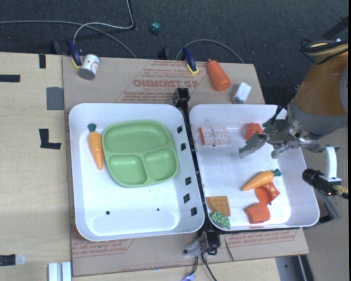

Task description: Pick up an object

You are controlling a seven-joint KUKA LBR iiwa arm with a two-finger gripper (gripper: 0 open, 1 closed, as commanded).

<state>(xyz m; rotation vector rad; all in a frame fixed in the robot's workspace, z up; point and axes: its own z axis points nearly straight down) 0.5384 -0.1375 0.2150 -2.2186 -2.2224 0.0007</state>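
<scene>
The gripper (263,143) hung open with nothing in it over the right bin (234,174), near its right edge, so the carrot (258,180) just below it still needed picking up.

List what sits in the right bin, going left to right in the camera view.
Clear packet → waffle → red block → carrot
</scene>
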